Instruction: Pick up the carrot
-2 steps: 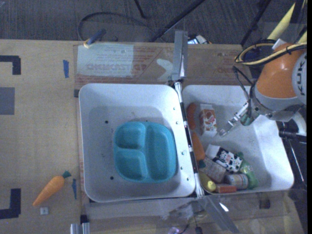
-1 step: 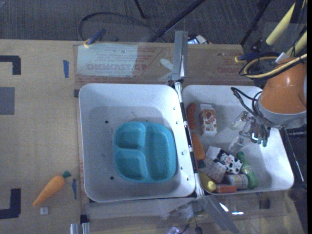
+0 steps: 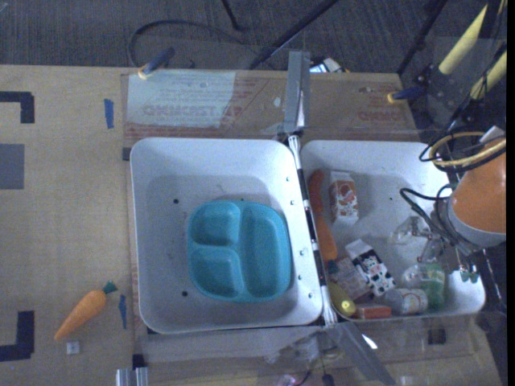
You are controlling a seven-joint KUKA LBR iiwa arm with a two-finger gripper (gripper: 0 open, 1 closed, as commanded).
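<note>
A toy carrot, orange with a green top, lies on the wooden bench at the lower left, outside both bins and left of the left bin. A long orange-red stick-shaped item lies along the left wall of the right bin; I cannot tell what it is. My gripper hangs below the arm's orange band over the right side of the right bin, far from the toy carrot.
A blue divided plate sits in the left bin. The right bin holds a small carton, a black-and-white box, a yellow item, a green item and a small can. Cables loop near the arm.
</note>
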